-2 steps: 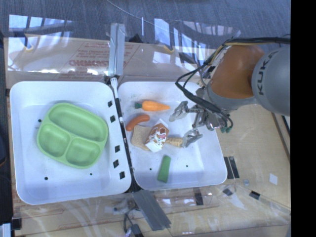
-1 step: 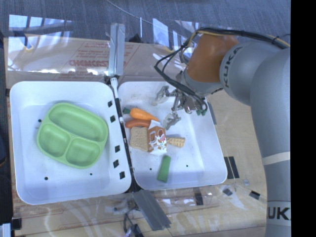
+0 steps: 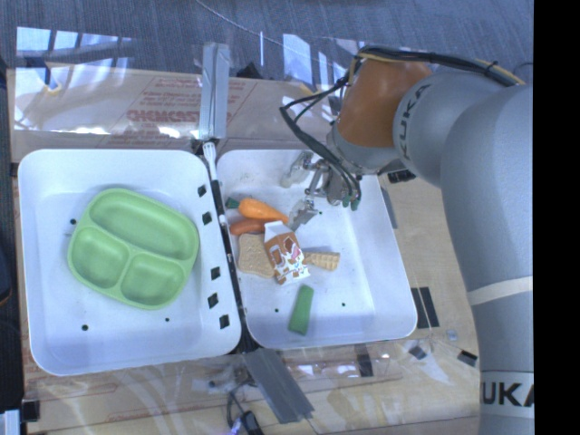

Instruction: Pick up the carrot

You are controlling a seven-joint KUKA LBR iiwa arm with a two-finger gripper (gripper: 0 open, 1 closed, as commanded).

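The carrot point(image 3: 262, 210) is orange with a green stub at its left end and lies in the right bin point(image 3: 381, 288), near the bin's left wall. My gripper point(image 3: 300, 193) hangs just to the right of the carrot, with its fingers pointing left toward it. One fingertip point(image 3: 294, 170) is up-right of the carrot and the other point(image 3: 304, 214) is close to the carrot's right tip. The gripper is open and nothing is between its fingers.
Below the carrot lie a reddish sausage point(image 3: 245, 227), a bread slice point(image 3: 254, 256), a small printed carton point(image 3: 286, 256), a waffle piece point(image 3: 323, 261) and a green pickle point(image 3: 302, 309). The left bin point(image 3: 45, 315) holds a green divided plate point(image 3: 133, 247).
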